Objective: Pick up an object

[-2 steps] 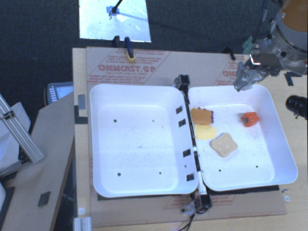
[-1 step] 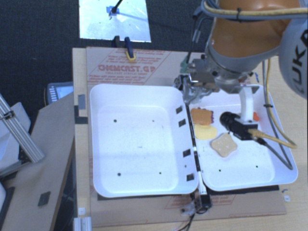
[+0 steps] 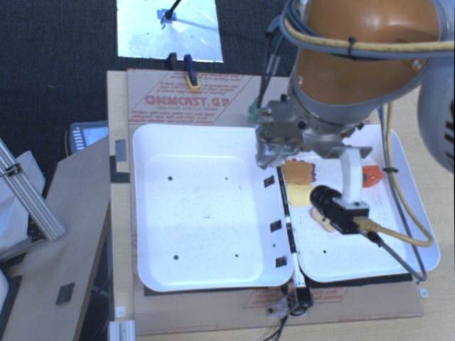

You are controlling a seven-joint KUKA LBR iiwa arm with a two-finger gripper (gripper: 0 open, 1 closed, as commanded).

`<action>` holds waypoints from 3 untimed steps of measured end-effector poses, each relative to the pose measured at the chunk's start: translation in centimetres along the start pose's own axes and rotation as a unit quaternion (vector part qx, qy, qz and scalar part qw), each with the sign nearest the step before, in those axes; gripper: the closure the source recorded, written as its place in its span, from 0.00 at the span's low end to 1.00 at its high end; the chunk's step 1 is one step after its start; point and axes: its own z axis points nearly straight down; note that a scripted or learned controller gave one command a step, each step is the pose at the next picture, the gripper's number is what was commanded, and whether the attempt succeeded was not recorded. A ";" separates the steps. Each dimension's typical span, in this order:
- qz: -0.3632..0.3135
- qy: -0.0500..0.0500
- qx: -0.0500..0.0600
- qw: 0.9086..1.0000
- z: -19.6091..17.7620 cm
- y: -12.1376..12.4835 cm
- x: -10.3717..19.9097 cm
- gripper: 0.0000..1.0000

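Gripper [image 3: 276, 155] over right bin [image 3: 341, 258]; open or closed, can't tell.
Orange block [image 3: 299, 172] in bin's far-left corner, just beside gripper. Looks light, probably soft foam; I'd pinch across its flat sides.

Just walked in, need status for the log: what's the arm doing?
The arm is reaching over the right bin, its gripper low near the bin's left edge, right beside an orange block. A yellow piece, a red-orange piece and a tan piece also lie in that bin. No grasp can be seen from this view.
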 end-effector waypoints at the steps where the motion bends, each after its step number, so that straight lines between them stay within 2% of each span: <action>1: 0.000 0.001 -0.004 1.000 -8.2 0.1 3.4 1.00; 2: 0.000 -0.001 0.001 1.000 -6.4 1.6 8.5 1.00; 3: 0.001 -0.001 0.001 1.000 -6.5 1.6 8.4 0.00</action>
